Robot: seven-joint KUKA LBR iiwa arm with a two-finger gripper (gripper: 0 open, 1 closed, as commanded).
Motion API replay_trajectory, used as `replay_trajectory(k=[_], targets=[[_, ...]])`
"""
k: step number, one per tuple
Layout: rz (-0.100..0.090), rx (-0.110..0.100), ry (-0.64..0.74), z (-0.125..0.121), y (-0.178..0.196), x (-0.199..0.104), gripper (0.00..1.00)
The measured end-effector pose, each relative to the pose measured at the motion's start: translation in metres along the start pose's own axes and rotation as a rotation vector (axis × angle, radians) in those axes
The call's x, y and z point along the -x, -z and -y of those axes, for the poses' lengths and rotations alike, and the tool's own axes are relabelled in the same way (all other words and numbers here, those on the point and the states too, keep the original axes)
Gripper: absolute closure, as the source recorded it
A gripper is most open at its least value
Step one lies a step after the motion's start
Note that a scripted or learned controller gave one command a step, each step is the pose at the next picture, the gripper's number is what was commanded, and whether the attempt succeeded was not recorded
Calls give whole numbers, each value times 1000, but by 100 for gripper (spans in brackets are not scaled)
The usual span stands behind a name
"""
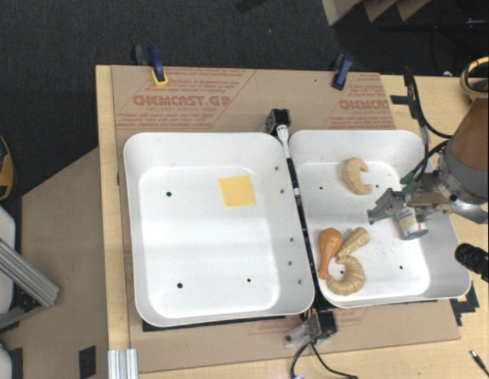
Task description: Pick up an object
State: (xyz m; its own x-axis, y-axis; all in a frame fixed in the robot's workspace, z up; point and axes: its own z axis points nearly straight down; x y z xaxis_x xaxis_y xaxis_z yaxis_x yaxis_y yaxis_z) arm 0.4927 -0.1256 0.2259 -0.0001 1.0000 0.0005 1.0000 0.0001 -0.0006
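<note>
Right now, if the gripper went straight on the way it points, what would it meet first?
Probably the bare floor of the right white bin, just left of the gripper; its line passes between the beige curved piece and the orange cone-shaped piece. Depth is unclear.

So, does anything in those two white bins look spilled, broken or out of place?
Nothing stands out. A yellow square lies flat in the left bin; a croissant, an orange carrot, a pale stick and a curled pastry all lie inside the right bin.
</note>
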Motion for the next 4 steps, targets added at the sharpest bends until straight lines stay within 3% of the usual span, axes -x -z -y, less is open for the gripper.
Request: replay_trajectory(k=[1,2,3,4], targets=[[0,-3,-4,-17,-148,31,0],[2,4,-2,-18,-131,30,100],[6,18,5,-90,-11,25,100],[4,16,5,-114,88,6,100]])
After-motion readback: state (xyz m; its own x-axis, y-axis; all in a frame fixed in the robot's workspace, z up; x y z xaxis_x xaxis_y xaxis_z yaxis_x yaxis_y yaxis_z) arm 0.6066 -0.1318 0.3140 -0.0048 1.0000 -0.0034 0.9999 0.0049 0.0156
